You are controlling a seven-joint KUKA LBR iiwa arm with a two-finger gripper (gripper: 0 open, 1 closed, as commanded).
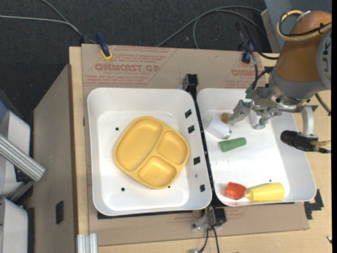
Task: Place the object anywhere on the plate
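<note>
A yellow plate (151, 151) with three compartments lies in the left bin (100, 141). The right bin (295, 167) holds a green cylinder (233, 144), a white block (218, 127) with a small brown piece (225, 117) beside it, a red-orange object (235, 190) and a yellow bottle (266, 192). My gripper (249, 116) hangs over the back of the right bin, just right of the white block and above the green cylinder. It is open, with nothing between its fingers (239, 111).
A black divider with clips (194, 125) runs between the two bins. Cables (221, 20) trail across the dark floor behind the bench. A black fitting (297, 139) sticks out at the right bin's right edge.
</note>
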